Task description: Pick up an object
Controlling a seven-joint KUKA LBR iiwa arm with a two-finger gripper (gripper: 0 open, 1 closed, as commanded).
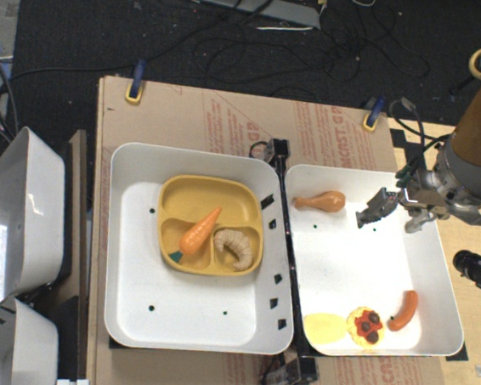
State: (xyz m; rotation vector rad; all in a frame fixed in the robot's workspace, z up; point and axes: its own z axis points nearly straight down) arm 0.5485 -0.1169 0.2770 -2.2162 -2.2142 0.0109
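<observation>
Black two-finger gripper: over the right white bin near its far edge, fingers apart, holding nothing. Tan toy chicken drumstick: on the bin floor just beside it, toward the far-left corner. Orange toy sausage and small toy pizza slice: near edge, right corner.

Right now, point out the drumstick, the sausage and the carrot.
drumstick [321,202], camera view, on its meaty middle.
sausage [403,310], camera view, at mid-length.
carrot [200,231], camera view, on the orange body, in the yellow plate.
</observation>
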